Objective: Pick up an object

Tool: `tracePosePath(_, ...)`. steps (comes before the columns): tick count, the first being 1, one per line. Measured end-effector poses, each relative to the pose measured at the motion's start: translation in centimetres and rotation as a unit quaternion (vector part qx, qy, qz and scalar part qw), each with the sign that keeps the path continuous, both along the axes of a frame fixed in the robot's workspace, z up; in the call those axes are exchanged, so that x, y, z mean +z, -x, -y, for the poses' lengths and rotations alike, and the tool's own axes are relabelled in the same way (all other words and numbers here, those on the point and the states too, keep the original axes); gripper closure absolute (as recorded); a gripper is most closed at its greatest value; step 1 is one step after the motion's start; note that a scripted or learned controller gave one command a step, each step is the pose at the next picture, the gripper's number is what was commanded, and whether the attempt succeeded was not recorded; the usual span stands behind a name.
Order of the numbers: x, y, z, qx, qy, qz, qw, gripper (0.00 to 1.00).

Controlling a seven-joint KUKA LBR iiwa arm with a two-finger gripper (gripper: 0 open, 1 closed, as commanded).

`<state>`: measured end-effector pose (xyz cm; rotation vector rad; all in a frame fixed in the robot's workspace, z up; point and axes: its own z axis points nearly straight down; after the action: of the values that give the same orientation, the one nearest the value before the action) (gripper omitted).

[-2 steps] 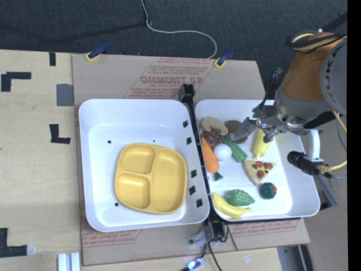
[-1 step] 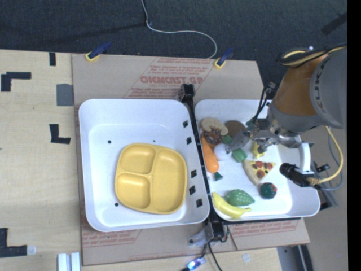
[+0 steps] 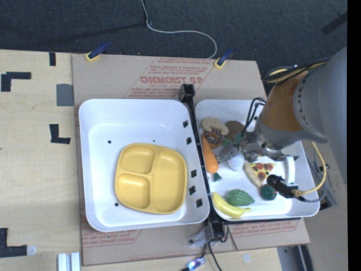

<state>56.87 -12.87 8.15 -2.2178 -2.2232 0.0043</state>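
The right bin (image 3: 299,208) holds several toy foods. An orange carrot (image 3: 210,158) lies along its left wall, with a beige and brown piece (image 3: 215,127) behind it. A pizza slice (image 3: 258,172) lies in the middle. A yellow banana (image 3: 227,208) and a green leafy piece (image 3: 239,197) rest at the front, with a small dark green ball (image 3: 267,193) to their right. My gripper (image 3: 234,145) is low in this bin, between the carrot and the pizza slice, just behind a small white piece (image 3: 232,164). I cannot tell if it touches any toy.
The left bin (image 3: 96,123) holds a yellow divided plate (image 3: 151,178). The ridge between the bins (image 3: 194,145) runs right beside the carrot. The arm's orange band (image 3: 280,106) hangs over the right bin's back right part. A black cable (image 3: 290,189) crosses the bin's right side.
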Motion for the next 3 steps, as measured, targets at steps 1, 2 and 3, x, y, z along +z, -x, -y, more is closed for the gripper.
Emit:
tracePosePath(1, 0.4, 0.0, 0.0, -0.001, -0.0002, 0.002, 1.0, 0.0)
tracePosePath(2, 1.5, -0.1, -0.1, 0.0, -0.0002, 0.003, 1.0, 1.0)
tracePosePath(3, 7.8, -0.3, -0.2, 0.0, -0.0002, 0.003, 1.0, 1.0)
